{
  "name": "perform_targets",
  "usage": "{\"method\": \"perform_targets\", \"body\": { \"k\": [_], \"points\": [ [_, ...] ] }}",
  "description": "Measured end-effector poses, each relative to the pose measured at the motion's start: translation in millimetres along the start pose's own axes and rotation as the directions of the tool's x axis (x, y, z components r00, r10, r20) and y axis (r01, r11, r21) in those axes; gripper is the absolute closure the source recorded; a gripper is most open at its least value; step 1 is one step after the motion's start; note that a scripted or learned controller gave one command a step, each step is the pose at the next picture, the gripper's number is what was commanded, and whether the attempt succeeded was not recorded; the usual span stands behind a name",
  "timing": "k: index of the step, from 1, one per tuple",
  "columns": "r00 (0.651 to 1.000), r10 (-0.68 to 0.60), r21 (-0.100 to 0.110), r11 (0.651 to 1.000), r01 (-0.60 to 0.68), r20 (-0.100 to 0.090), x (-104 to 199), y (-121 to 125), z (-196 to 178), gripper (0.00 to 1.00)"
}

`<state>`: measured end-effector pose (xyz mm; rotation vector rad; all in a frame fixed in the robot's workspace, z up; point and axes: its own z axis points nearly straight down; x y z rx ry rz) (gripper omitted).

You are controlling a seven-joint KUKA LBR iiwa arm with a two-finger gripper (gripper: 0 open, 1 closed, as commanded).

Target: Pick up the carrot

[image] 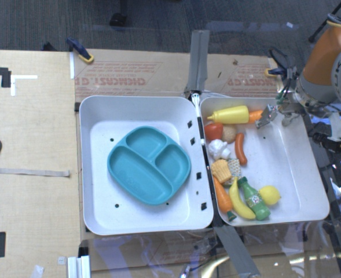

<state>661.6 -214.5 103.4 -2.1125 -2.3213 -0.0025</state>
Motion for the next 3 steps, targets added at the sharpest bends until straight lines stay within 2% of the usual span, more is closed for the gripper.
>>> {"method": "perform_targets", "body": {
  "k": [1,2,3],
  "points": [
    [0.996,0.091,-0.004,0.996,-0.091,0.006,-8,-3,-49,0.00],
    [0.995,0.104,-0.007,0.995,-0.104,-0.006,-1,3,0,0.00],
    [0.982,0.188,-0.006,0.982,-0.188,-0.007,1,3,0,0.00]
  ]
}}
